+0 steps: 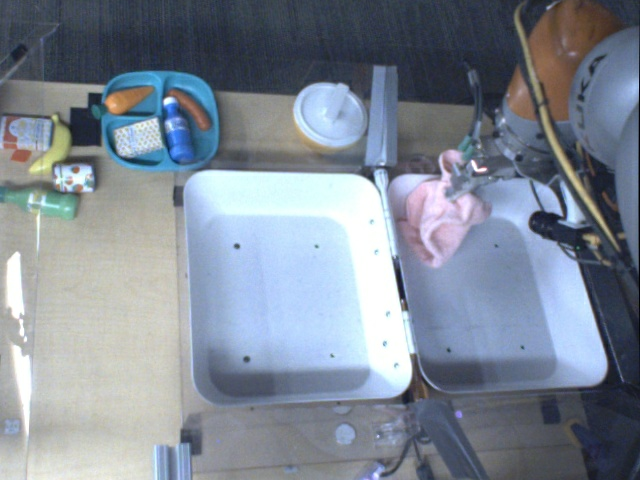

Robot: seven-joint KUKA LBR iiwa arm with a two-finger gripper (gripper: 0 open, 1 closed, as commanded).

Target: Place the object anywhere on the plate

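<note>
A crumpled pink cloth (438, 223) hangs over the back left corner of the right bin (510, 358). Its top end is pinched in my gripper (462, 176), which is shut on it. The arm comes in from the right, above the bin's far edge. The plate (205, 103) is a blue divided dish on the bench at the far left, beyond the left bin (290, 368). It holds a carrot, a sausage, a small blue bottle and a cracker-like piece.
A white-lidded yellow tub (330, 115) stands behind the bins, between plate and gripper. Left of the plate lie a banana (52, 146), a small can (73, 177), a green bottle (40, 202) and a carton (24, 133). A metal divider (379, 118) rises between the bins.
</note>
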